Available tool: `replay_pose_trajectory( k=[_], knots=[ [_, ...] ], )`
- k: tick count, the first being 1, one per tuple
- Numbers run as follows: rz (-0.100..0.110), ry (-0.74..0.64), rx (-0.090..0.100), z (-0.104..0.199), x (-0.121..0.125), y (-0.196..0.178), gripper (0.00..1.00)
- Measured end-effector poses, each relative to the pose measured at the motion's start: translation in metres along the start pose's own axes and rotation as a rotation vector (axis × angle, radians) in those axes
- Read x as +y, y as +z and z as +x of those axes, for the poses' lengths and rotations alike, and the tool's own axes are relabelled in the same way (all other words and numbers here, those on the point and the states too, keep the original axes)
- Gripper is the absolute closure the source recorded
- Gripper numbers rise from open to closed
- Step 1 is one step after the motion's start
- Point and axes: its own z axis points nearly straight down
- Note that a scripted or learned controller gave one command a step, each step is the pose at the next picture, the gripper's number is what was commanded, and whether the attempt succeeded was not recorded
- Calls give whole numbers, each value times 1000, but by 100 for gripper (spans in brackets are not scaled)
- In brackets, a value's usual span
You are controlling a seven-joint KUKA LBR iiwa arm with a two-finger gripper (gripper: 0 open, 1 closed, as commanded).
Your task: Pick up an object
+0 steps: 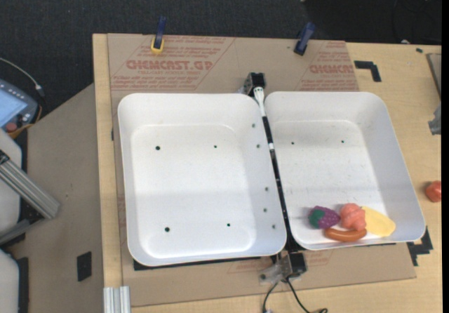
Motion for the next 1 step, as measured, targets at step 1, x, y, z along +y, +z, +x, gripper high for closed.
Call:
replay_pose_trajectory(
  k=[1],
  knots=[
    [-3, 0, -2, 0, 1, -10, 100]
  ],
)
